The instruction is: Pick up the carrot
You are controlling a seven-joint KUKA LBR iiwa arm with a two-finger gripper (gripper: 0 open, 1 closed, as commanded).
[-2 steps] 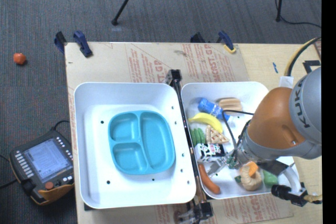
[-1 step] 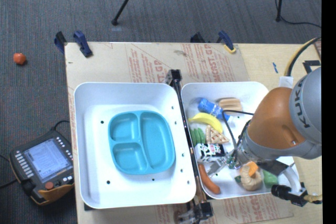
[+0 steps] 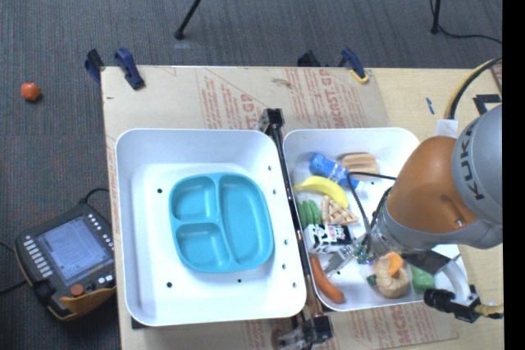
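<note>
2 white bins | arm (image 3: 426, 193) over right bin (image 3: 394, 135) | carrot (image 3: 394, 262) beside hand (image 3: 361, 252) | hand's grip state unclear

grey arm (image 3: 492, 168), orange band (image 3: 422, 188), "kuka" lettering, black cables.

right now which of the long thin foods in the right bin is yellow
The banana, curved near the bin's middle. The sausage at the bottom edge is orange-red, the pods are green.
</note>
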